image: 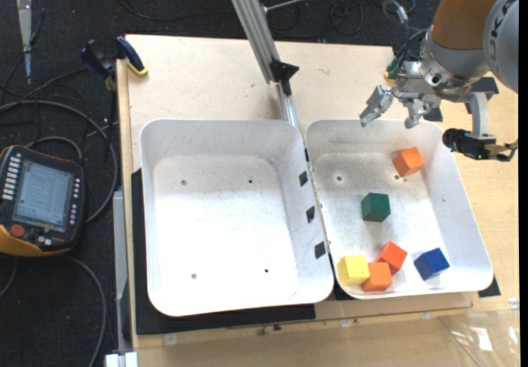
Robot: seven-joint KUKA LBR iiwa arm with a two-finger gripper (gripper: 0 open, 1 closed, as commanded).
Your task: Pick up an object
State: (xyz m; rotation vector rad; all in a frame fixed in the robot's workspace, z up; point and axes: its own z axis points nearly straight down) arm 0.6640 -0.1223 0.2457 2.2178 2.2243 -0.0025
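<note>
**Spread fingers, nothing between them**

Nearest me, well below the gripper [393, 110], an orange cube [379, 275] partly covers a red-orange one [393, 255]. Closer under it lie a green cube [375, 207] and an orange block [407, 161]. The arm [473, 15], cut off at the frame edge, hangs above the right bin's [467, 217] far rim.

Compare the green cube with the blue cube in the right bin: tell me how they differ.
Colour: the green cube is dark green, the blue cube deep blue. Place: the green cube sits near the middle of the right bin, while the blue cube lies by the near rim. Company: the green cube stands alone, whereas the blue cube lies close to a cluster of two orange cubes and a yellow one. Both look like small blocks of similar size resting on the bin floor.
</note>
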